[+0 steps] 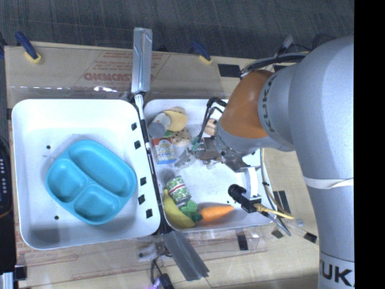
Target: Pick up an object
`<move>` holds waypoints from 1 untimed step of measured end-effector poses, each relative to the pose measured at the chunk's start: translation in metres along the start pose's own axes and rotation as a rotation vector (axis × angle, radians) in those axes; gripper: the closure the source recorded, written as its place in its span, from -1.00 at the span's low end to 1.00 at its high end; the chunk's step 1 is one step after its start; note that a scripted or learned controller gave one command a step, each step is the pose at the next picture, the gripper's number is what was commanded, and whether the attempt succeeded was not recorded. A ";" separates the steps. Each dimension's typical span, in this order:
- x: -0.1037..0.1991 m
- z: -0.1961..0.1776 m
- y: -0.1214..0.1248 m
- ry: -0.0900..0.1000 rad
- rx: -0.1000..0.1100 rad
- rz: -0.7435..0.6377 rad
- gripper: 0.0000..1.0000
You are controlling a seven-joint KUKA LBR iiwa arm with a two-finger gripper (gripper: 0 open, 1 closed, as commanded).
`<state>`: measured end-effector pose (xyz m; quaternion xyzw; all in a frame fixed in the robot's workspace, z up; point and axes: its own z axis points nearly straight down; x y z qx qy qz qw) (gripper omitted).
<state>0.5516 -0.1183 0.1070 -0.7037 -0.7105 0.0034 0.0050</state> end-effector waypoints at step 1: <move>0.025 0.016 -0.064 -0.001 -0.010 -0.045 -1.00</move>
